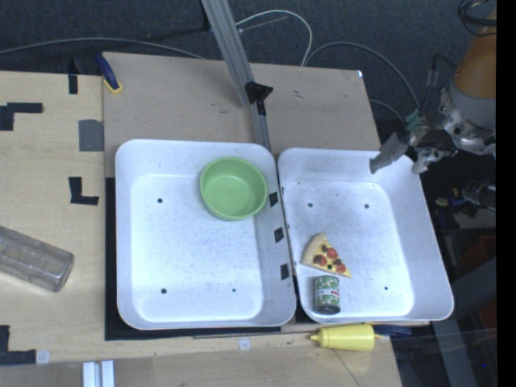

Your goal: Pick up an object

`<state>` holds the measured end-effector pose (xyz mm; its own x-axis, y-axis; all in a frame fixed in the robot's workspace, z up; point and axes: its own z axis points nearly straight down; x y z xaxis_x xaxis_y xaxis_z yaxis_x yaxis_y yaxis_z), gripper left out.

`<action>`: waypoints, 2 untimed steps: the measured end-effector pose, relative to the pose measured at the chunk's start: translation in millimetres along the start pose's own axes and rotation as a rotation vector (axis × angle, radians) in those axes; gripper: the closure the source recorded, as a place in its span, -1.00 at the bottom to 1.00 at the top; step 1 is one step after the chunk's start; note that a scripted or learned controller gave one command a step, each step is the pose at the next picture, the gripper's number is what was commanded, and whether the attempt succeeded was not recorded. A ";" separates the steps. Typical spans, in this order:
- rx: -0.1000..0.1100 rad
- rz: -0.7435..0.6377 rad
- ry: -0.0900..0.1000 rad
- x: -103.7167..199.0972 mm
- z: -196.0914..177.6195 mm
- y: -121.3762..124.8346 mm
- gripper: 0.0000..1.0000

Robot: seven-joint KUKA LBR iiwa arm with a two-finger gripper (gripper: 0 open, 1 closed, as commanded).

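Observation:
In the left bin a green bowl sits near the back right corner. The right bin holds a toy pizza slice and, just in front of it, a small green can standing near the front left corner. My gripper hangs over the right bin's back right rim, far from all three objects. Its fingers are open with nothing between them.
A yellow squeeze bottle lies on the bench just outside the right bin's front rim. A clear plastic cylinder lies at the far left. A slanted metal pole ends at the back where the bins meet. Cables trail behind the bench.

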<state>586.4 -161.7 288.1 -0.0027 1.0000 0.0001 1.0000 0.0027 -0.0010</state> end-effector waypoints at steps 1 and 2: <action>0.000 0.000 0.000 0.1 0.0 0.0 -1.00; 0.006 0.002 0.000 -6.9 60.0 2.7 -1.00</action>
<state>589.1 -168.6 228.1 -0.0008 1.0000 0.0001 1.0000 0.0008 -0.0073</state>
